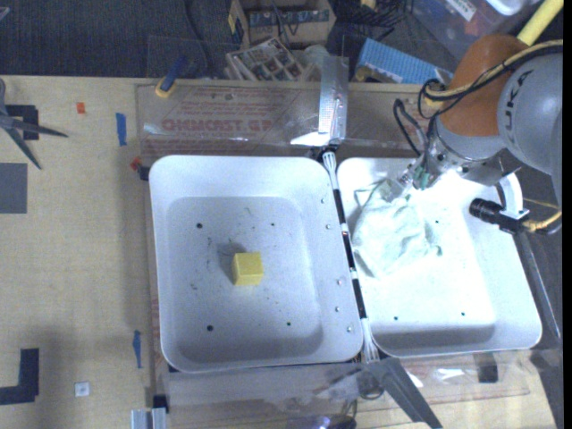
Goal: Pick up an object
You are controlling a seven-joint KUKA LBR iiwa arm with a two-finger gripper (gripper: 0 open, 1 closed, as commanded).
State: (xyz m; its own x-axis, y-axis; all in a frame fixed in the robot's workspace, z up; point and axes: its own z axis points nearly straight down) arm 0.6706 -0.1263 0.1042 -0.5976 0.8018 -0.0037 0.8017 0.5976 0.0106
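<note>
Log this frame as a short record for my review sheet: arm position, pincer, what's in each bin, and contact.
arm: reaches in from the right, over the right bin
pincer: low at the upper edge of the crumpled pale cloth
pincer contact: appears to touch the cloth; a grasp cannot be confirmed
left bin: one yellow block near the middle
right bin: the cloth, lying in its left half

The arm [527,105] reached in from the right, its grey links bent down and leftward, the orange band [483,70] showing above the wrist. The hand [404,183] pointed down and to the left at the upper left part of the right side, low over the surface there.
</note>
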